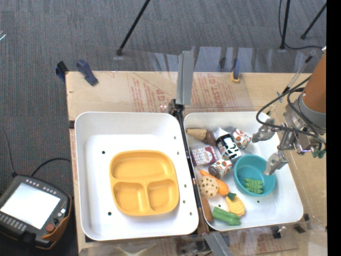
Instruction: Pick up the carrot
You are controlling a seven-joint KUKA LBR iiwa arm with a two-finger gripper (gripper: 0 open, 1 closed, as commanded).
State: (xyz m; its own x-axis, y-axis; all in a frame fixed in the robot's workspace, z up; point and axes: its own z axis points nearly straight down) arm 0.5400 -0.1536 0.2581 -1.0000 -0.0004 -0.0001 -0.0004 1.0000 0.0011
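Gripper (270,151) over teal bowl (254,174); carrot (214,180) left of it, hemmed by cookie (208,185), cartons (220,168); bin's near-right corner free.

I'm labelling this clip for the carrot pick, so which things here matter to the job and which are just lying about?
Belongs to the job:
carrot, lying in the right bin
end effector, above the teal bowl's edge

Just lying about:
teal bowl holding green pea pods
cookie against the carrot
corn cob
small cartons
yellow divided plate in the left bin

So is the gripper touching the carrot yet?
Apart. The camera view shows the gripper at the teal bowl's right rim, while the carrot lies left of the bowl, with the bowl between them.
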